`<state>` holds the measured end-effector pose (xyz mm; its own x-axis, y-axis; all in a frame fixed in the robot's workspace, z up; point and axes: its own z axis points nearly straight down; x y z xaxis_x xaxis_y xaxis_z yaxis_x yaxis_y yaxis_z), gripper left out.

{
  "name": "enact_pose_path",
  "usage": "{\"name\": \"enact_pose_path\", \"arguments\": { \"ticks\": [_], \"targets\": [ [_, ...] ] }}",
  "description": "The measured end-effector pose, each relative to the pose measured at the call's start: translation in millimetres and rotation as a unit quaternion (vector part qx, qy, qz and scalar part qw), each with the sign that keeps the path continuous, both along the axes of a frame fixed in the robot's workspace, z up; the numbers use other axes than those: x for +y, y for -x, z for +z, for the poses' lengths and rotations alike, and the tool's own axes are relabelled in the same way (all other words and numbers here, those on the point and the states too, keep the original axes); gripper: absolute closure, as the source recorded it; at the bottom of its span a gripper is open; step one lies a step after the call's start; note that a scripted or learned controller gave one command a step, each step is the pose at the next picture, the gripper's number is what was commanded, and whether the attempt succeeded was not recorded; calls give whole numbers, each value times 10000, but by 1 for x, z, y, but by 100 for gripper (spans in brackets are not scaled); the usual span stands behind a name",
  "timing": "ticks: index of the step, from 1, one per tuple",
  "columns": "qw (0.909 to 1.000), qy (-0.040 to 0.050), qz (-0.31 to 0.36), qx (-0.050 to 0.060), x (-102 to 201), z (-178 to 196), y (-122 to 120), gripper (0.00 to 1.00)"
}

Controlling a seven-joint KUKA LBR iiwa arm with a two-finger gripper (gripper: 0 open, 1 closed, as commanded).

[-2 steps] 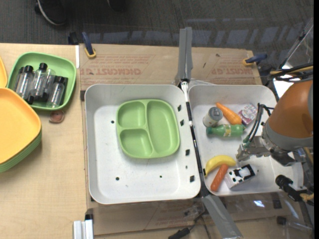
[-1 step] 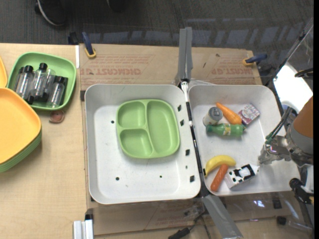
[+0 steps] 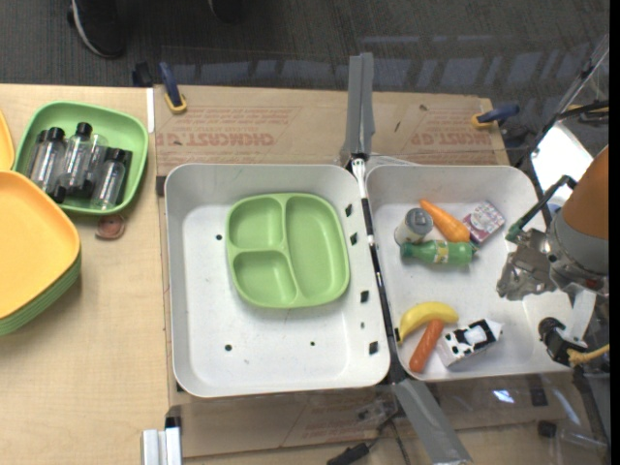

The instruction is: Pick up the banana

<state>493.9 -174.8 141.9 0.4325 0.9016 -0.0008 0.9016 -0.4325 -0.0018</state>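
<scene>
The yellow banana [image 3: 428, 316] lies in the right bin [image 3: 513, 184] near its front left corner, curved over the top end of an orange carrot [image 3: 422, 347]. My gripper [image 3: 520, 273] hangs over the right side of the same bin, roughly a hand's width to the right of the banana and a little farther back. Nothing shows between the gripper and the banana except bare bin floor.
A black-and-white toy [image 3: 471, 342] sits just right of the banana. Farther back lie a green bottle [image 3: 441, 252], a grey can [image 3: 417, 224], a second carrot [image 3: 447, 222] and a pink packet [image 3: 483, 219]. The left bin [image 3: 194, 337] holds a green divided plate [image 3: 288, 250].
</scene>
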Motion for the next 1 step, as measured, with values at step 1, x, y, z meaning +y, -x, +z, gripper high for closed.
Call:
{"name": "enact_pose_path", "arguments": {
  "ticks": [1],
  "targets": [
    [9941,3,1080,4,0,61,-44,100]
  ]
}}
